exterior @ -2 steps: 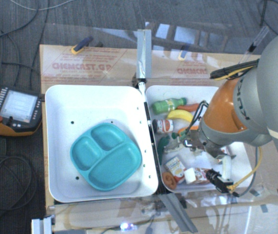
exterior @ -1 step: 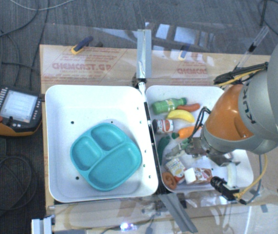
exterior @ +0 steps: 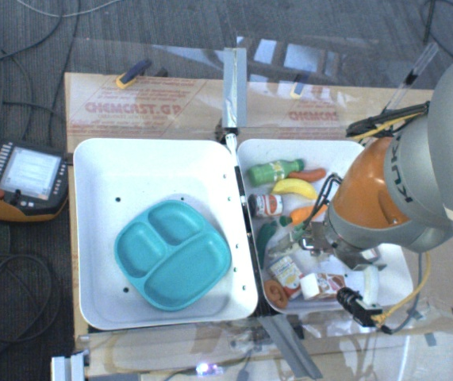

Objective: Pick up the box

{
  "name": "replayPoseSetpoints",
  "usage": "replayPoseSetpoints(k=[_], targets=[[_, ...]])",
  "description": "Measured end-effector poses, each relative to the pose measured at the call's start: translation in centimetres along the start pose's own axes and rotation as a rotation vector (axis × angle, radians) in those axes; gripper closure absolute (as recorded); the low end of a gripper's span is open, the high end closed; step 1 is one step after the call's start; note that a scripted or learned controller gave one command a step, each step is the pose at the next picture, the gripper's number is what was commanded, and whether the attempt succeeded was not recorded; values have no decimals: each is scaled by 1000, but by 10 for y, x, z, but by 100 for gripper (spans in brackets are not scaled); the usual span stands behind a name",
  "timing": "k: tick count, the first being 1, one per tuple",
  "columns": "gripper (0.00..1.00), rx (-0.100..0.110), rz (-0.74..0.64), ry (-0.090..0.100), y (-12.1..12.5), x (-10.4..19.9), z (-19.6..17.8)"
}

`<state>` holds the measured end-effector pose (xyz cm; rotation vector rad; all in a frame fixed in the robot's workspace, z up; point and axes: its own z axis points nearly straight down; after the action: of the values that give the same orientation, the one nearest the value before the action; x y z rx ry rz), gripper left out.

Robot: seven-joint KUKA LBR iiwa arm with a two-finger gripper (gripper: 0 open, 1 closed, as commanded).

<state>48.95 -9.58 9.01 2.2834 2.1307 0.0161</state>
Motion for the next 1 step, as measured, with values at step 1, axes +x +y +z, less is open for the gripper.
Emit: replayPoseSetpoints(k=[1], targets=[[0, 3, -40, -1, -1, 0, 0]])
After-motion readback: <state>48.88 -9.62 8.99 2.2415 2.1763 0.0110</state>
